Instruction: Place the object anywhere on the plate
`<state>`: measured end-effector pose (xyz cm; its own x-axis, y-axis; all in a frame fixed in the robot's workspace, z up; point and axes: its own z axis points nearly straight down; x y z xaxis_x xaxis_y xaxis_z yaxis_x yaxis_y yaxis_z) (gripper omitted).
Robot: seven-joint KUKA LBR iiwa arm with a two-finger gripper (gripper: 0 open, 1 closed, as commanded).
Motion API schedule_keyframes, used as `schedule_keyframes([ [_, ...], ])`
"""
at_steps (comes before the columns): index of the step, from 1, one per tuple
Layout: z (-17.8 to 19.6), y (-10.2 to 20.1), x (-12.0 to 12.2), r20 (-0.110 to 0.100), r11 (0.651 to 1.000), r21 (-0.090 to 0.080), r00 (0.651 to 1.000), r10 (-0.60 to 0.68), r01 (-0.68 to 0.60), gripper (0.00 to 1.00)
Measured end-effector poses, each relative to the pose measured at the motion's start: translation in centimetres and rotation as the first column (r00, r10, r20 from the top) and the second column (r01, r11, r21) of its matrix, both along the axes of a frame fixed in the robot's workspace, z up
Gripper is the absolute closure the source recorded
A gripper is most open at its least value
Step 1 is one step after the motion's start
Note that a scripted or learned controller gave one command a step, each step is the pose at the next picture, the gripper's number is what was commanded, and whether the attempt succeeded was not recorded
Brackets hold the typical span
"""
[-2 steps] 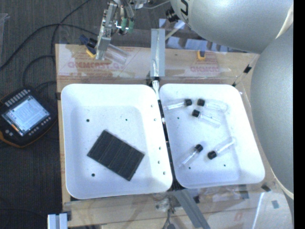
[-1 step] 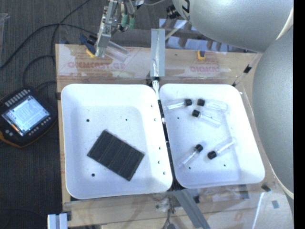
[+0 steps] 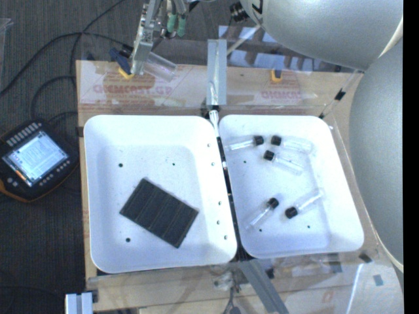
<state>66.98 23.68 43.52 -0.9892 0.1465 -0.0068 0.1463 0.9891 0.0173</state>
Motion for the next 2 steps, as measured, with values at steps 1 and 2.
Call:
schedule_keyframes([
  [1,0.98,0.06,0.05,0.003,1.000,0.004,1.000,0.000,0.000,1.00],
  [2,1.97,0.11,0.12,0.006,1.000,0.007,1.000,-0.001,0.001,1.00],
])
